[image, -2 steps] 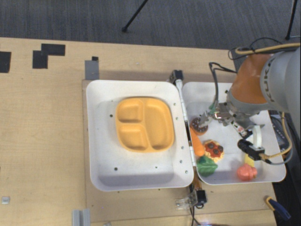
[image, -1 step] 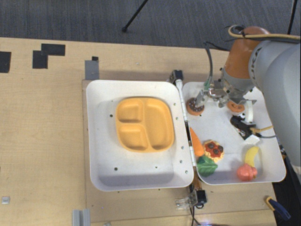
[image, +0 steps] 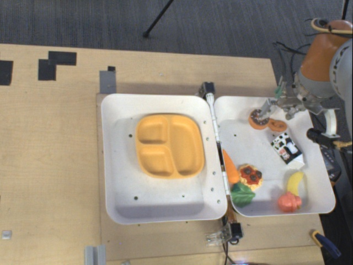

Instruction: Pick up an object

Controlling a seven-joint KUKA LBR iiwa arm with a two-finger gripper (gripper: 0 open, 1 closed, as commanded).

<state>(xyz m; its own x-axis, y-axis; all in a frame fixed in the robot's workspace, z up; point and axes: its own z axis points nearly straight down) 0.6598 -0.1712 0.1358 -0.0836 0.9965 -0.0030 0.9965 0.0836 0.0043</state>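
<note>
My gripper (image: 271, 108) is hanging over the far corner of the right bin (image: 325, 203), just beside a small round orange disc (image: 257, 118). I'm judging that disc to be the likeliest target. It is lying flat on the bin floor near the back wall, with a second brownish round piece (image: 277, 126) touching or almost touching it on the near side. I cannot tell how the gripper is set from here; the metal parts are blurring into each other at this slant.

What I'm worrying about: the disc is low and flat, so a descent that lands off-centre could be pushing it along the floor rather than catching it. The back wall is close, which could be blocking one side of the grasp. The brownish piece sitting against it could be getting dragged along or wedged in.

As for heading, the disc is round, so I'm seeing no long axis and no direction it points; any approach angle looks alike.

Further out, a black-and-white patterned card (image: 285, 147) is lying at a slant toward the near right. Beyond that I'm seeing a yellow banana-like toy (image: 296, 182), a pink toy (image: 289, 202), and a cluster of orange, red and green toy food (image: 242, 181) by the divider. The left bin (image: 116, 203) is carrying a yellow compartment tray (image: 168, 146).
</note>
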